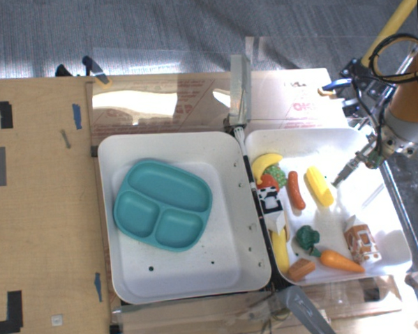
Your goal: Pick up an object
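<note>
The right bin (347, 138) holds several toy foods. A yellow corn cob (319, 186) lies near the middle, with a red sausage (295, 190) just to its left. Lower down are a green broccoli (308, 238), an orange carrot (340, 261) and a small brown and white carton (359, 240). My gripper (337, 178) reaches in from the right, slanting down and left. Its tip hangs just right of the corn cob, apart from it. Nothing shows in its grasp.
A teal divided plate (163, 205) lies in the left bin (124, 272). Along the right bin's left wall sit a yellow banana (266, 162), a black and white toy (268, 194) and another yellow piece (279, 241). Cables (365, 85) hang at the right.
</note>
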Tool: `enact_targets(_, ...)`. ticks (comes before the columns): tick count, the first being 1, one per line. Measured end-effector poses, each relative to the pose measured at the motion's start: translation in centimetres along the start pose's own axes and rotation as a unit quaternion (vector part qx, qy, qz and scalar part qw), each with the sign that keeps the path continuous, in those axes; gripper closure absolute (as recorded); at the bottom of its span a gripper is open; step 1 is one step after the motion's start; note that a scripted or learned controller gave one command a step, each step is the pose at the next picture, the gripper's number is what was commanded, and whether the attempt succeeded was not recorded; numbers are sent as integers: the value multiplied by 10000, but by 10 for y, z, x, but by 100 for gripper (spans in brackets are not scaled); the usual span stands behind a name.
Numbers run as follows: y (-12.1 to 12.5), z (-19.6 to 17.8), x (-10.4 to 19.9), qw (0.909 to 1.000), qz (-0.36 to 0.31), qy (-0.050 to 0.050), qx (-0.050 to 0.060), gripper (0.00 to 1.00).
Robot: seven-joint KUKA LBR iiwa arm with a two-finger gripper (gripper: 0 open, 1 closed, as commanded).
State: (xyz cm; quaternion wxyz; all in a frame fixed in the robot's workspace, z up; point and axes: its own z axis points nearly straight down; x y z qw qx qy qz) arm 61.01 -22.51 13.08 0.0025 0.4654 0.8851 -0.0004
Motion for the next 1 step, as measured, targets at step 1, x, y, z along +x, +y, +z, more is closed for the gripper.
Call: enact_targets(1,9,42,48,9998,-179,-12,-18,0)
